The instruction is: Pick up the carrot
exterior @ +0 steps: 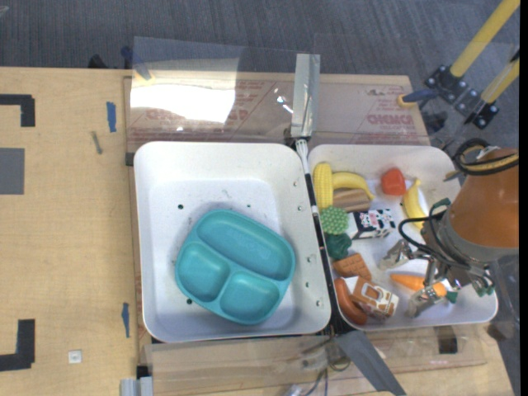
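Observation:
The carrot (407,281), a small orange stick, lies on the floor of the right bin (487,310) near its front edge. My gripper (411,277) hangs low over it from the right, below the arm's orange band. Its two metal fingers (395,255) stand apart, one behind the carrot and one in front of it, so the gripper is open and straddles the carrot. I cannot tell whether the pads touch it. A second orange bit shows under the wrist at the right.
The right bin is crowded: corn (322,184), banana (352,179), red fruit (393,180), broccoli (334,220), a cow-patterned carton (376,221), an orange slab (353,265) and a small box (377,298) just left of the carrot. A teal divided plate (237,264) sits in the left bin (157,188).

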Controlling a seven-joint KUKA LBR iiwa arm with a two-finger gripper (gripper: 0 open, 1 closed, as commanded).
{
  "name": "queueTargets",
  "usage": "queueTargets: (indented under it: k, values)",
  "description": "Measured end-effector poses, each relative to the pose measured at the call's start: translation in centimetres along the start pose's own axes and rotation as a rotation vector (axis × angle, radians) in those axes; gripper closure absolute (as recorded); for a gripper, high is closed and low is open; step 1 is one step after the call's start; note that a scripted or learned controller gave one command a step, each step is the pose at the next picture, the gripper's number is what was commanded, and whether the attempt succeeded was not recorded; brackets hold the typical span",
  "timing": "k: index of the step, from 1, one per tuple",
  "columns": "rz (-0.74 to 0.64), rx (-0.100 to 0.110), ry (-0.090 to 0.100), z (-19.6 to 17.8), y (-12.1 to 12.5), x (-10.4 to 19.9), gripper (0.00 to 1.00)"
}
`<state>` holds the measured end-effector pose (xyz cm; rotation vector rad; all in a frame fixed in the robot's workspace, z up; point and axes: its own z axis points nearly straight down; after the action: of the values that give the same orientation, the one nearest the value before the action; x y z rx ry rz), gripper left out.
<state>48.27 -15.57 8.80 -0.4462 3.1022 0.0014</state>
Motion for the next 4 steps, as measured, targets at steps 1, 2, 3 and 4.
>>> queueTargets:
  k: [1,2,3,4]
  values:
    - [-0.002,0.005,-0.004,-1.2,-0.1,-0.2,1.0]
    - [-0.245,0.009,-0.005,-17.8,-4.1,-0.7,1.0]
    - [-0.182,0.009,-0.005,-27.9,-7.8,-2.6,1.0]
    - [-0.408,0.006,-0.003,-31.9,-8.3,-4.5,1.0]
